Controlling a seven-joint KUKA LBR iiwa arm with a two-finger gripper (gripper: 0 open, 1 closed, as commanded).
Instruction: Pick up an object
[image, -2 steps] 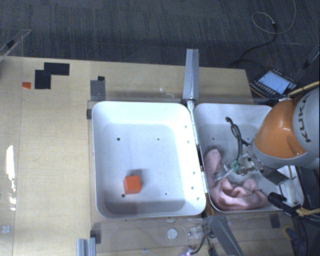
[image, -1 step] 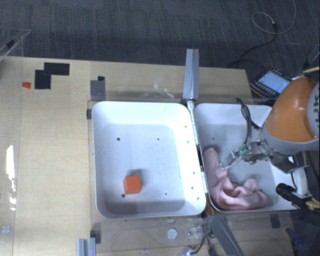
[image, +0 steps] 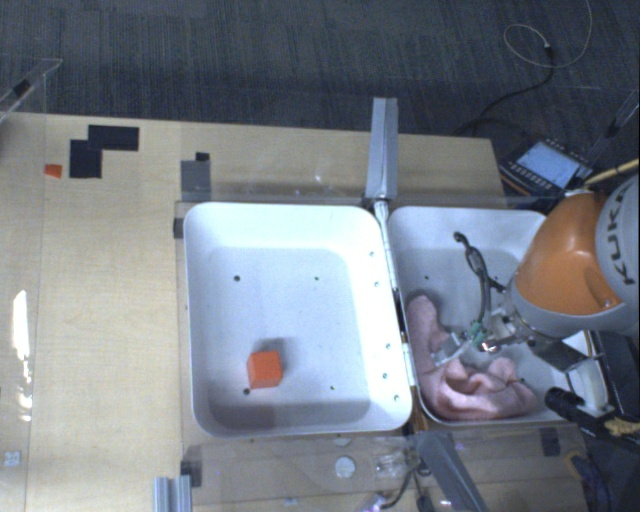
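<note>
Down in the right bin (image: 440, 235) I see a pink cloth (image: 462, 382), soft and crumpled into folds against the near wall. My gripper (image: 478, 338) hovers at its upper edge; whether its fingers are spread, I cannot tell.

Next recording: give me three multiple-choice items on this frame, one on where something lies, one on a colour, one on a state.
1. Where does the orange block lie?
A. In the left bin
B. In the right bin
C. On the bare bench

2. What colour is the soft cloth in the right bin?
A. Blue
B. Pink
C. Green

3. Where is the end effector?
A. Over the left bin
B. Over the bench, away from the bins
C. Low over the cloth in the right bin

Answers: 1 A, the block sits near that bin's front. 2 B, the crumpled cloth is pale pink. 3 C, the arm reaches in from the right, above the cloth.
</note>
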